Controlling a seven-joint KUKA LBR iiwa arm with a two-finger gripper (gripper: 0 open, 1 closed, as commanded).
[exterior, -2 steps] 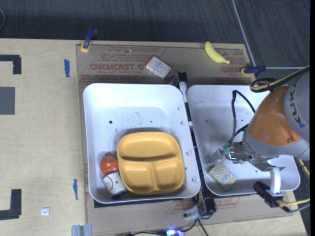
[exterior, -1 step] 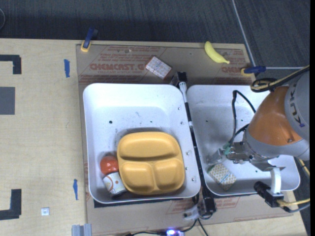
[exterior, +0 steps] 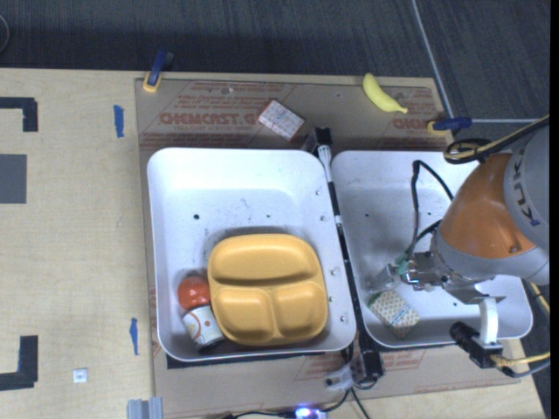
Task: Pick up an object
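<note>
Seen from the camera view above the tabletop (exterior: 70, 234), the arm (exterior: 489, 216) is reaching in from the right and leaning over the right bin (exterior: 384, 182). Its hand (exterior: 417, 275) is hanging low above that bin's floor, near the front edge. The metal parts at the wrist are crowding together there, so I cannot tell from this angle whether the hand is open or closed; nothing is visibly sitting in it.

Just in front of the hand and a little to the left, a small checkered packet (exterior: 394, 308) is lying flat on the floor of the right bin. It seems the likeliest target, being the one loose item within easy reach. It is resting close to the front wall, apart from the hand as far as I can judge.

In the left bin (exterior: 175, 182), a yellow divided tray (exterior: 265, 286) is lying upside down, taking up much of the front half. An orange ball (exterior: 194, 291) and a small white and orange can (exterior: 202, 324) are tucked against the tray's left side.

Outside the bins, a banana (exterior: 383, 93) and a patterned card packet (exterior: 279, 119) are lying on the cardboard sheet (exterior: 210, 116) behind them.

To do this step well, the hand is needing to centre itself directly over the checkered packet before descending, approach straight down, and press close to the bin floor, since the packet is thin and flat. Keeping clear of the front wall matters too.
</note>
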